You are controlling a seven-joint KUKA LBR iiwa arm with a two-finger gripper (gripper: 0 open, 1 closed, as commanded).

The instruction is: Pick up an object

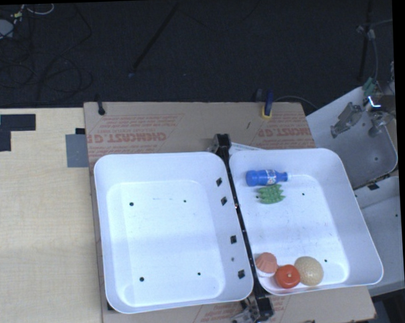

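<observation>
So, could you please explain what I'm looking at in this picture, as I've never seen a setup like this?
This is one camera fixed above a bench, looking down at a slant. Two shallow white bins sit side by side on cardboard: the left bin and the right bin. The right bin holds the things a robot arm is meant to pick up: a blue bottle lying on its side, a green toy just below it, and near the front edge a pink ball, a red ball and a tan ball bunched together. The metal parts at the right edge may belong to the arm.
</observation>
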